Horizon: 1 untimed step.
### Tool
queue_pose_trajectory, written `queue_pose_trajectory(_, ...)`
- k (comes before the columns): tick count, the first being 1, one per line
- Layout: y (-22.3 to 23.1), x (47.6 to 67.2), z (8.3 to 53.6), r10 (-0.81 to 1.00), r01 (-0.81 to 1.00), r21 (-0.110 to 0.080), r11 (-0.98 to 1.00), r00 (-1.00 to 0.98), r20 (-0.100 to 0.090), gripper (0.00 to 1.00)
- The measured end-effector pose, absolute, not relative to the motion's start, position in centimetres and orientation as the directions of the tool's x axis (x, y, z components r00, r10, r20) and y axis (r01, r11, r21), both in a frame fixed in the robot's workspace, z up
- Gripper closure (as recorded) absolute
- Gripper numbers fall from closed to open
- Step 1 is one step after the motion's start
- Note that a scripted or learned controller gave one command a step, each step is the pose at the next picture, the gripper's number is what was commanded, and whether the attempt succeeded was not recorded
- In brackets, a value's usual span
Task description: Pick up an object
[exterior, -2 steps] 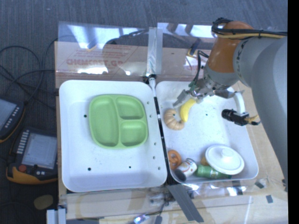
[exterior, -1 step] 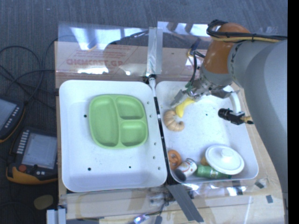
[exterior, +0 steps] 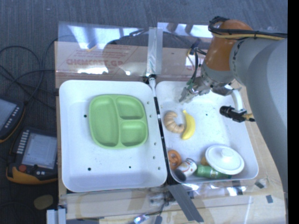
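My gripper (exterior: 186,96) hangs over the back left part of the right bin (exterior: 243,139), pointing down and to the left. Just in front of it lie a tan croissant (exterior: 173,121) and a yellow banana (exterior: 188,125), side by side, a short way from its tip. Nothing shows in the gripper. Along the bin's front lie an orange ring-shaped thing (exterior: 173,157), a small can (exterior: 185,168) on its side, a green bottle (exterior: 211,172) and a white lidded bowl (exterior: 225,158).
A green divided plate (exterior: 118,121) lies in the middle of the left bin (exterior: 67,143). A raised divider (exterior: 160,125) runs between the two bins. The arm's grey body covers the right bin's far right side.
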State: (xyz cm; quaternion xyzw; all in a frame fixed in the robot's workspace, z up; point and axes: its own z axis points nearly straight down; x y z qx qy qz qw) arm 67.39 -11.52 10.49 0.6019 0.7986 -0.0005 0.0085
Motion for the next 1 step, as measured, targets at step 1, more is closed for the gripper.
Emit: queue_pose_trajectory(1, -11.49, 67.34, 10.44, 0.961, 0.961, 0.007, 0.276, -0.276, -0.013, 0.0)
